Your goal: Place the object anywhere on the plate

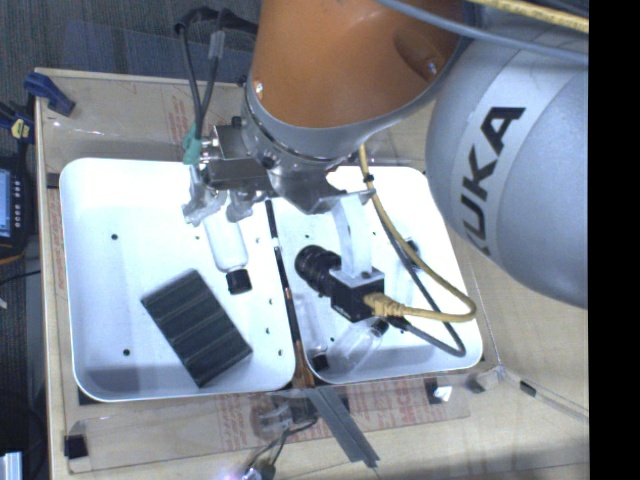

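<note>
A small black block (238,281) lies on the floor of the left bin (90,268), near the divider, just below a pale finger (228,245) of the gripper (232,253). The arm (400,78) covers much of the gripper, so how far its fingers are spread cannot be told, and nothing shows between them. A dark ridged plate (196,327) sits tilted lower left of the block, apart from it, with open white floor around. The right bin (440,268) is largely hidden by arm, camera mount (340,283) and cable (430,313).
</note>
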You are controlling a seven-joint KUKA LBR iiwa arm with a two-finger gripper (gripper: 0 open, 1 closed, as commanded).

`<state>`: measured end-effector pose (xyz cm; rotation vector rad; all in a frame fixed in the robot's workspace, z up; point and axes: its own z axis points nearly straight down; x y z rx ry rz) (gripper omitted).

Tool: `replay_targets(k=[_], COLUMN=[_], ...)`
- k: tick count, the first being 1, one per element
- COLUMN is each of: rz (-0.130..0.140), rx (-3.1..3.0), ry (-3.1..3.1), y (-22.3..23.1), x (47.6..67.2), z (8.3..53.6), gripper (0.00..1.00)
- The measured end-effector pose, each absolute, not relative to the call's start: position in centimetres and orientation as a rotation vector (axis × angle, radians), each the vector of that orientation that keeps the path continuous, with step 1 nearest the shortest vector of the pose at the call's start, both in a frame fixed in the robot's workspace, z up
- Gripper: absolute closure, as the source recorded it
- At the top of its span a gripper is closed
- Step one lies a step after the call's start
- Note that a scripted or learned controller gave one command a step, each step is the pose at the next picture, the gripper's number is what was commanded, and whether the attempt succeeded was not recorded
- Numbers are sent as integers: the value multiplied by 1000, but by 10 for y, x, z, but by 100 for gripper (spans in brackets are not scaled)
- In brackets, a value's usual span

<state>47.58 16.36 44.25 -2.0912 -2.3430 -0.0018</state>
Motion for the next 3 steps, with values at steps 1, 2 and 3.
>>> replay_targets(k=[1,2,3], rz=[12,8,14], rx=[-2440,-2699,-2740], ry=[-1978,-1610,-1534], y=[185,218,217], x=[476,475,474], z=[302,295,125], gripper=[100,100,100])
